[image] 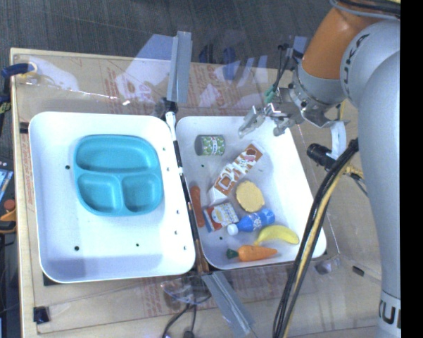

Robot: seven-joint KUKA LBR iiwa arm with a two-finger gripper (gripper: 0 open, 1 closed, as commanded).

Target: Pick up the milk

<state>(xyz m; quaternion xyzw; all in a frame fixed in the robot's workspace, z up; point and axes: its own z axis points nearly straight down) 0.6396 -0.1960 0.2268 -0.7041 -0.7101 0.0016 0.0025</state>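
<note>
The milk, a small carton, is lying in the right bin beside the blue bottle, well toward the near-left of the claw, which is hovering open and empty over the bin's far rim. The carton's label and long axis are proving hard to make out.

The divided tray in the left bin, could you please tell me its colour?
Light blue, a turquoise shade; the divided tray shows plainly in the camera view.

My arm reaches in from the right, wrist bent, gripper with fingers spread and nothing between them.
</note>
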